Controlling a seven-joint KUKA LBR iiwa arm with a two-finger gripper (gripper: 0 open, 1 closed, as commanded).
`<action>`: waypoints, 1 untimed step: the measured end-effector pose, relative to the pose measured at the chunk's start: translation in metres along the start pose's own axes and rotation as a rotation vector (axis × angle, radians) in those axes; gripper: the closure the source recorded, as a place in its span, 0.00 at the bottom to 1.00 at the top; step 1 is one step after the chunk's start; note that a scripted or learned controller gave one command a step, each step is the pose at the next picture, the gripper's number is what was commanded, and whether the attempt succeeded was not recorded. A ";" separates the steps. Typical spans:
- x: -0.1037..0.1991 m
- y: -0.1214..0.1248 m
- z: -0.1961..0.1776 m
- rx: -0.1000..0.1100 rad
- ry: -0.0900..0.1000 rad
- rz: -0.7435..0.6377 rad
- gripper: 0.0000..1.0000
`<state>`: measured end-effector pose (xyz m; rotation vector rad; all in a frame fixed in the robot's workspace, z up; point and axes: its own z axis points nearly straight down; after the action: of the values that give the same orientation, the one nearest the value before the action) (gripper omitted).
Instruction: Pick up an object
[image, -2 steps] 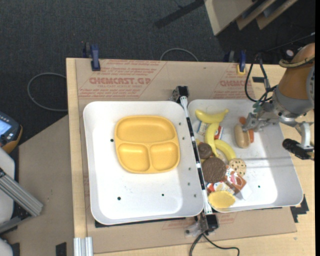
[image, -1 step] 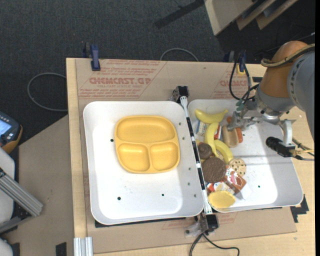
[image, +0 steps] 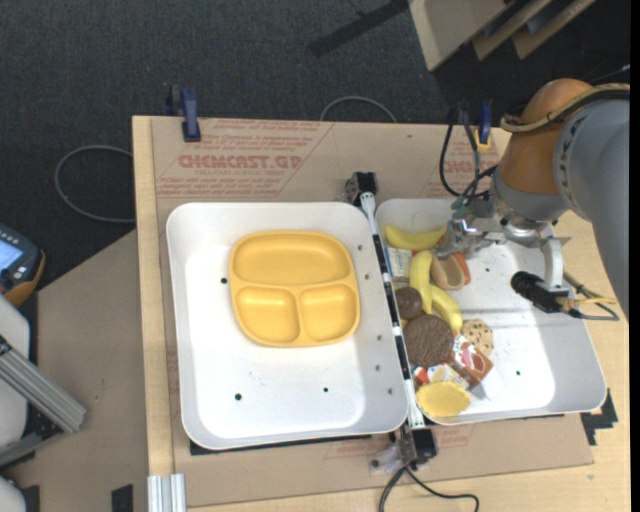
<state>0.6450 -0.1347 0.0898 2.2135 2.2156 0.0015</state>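
- You have the grey arm with the orange band (image: 540, 150) reaching in over the right shallow white bin (image: 560, 370), with the claw (image: 462, 232) low at that bin's upper left part.
- You cannot tell from this view whether the claw is spread or pressed together, so treat the grip as unknown.
- Your nearest candidates sit right below the claw: a small round reddish-and-tan food piece (image: 452, 270) just under it, and the yellow plastic bananas (image: 425, 262) just beside it to the left.
- The upper banana's long axis runs roughly across the bin; the lower one runs down along the left wall.
- Farther down lie the brown round cookie-like discs (image: 428, 338).
- The yellow divided plastic tray (image: 295, 286) rests in the left shallow white bin (image: 200, 330), well apart from the claw.
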 end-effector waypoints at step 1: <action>0.076 0.006 -0.103 -0.006 0.008 -0.008 1.00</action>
<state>0.6505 -0.0584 0.1928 2.2054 2.2248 0.0171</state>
